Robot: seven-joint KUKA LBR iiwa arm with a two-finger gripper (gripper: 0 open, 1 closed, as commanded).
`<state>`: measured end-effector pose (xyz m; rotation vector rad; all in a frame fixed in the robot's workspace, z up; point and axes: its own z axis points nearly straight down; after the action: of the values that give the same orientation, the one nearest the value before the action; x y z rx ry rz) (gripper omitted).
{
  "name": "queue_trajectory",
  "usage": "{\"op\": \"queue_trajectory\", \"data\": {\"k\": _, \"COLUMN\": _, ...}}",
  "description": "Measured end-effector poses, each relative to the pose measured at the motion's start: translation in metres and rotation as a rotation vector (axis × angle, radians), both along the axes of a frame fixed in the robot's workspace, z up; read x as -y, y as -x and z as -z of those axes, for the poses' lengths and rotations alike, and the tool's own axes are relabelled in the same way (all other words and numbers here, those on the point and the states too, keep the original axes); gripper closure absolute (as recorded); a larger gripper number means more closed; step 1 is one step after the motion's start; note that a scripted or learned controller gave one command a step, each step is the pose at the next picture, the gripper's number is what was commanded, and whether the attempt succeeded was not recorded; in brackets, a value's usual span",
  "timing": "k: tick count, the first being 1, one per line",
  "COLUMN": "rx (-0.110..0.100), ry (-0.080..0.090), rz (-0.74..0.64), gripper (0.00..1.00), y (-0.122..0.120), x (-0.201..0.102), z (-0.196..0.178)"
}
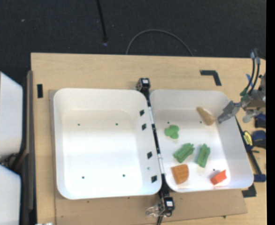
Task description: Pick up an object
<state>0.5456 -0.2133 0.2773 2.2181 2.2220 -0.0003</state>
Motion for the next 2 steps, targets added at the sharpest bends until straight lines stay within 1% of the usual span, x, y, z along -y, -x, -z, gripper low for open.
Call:
{"op": "queue_trajectory", "data": {"k": 1, "rx": -0.004, "ry": -0.002, "rz": -0.002, "gripper": 0.00, "y": -0.011, "x": -0.043, "z": 0.184}}
{"op": "queue_trajectory", "data": {"k": 2, "rx": -0.002, "ry": 0.000, "rz": 0.003, "gripper": 0.00, "y": 0.022, "x": -0.063, "z": 0.176}}
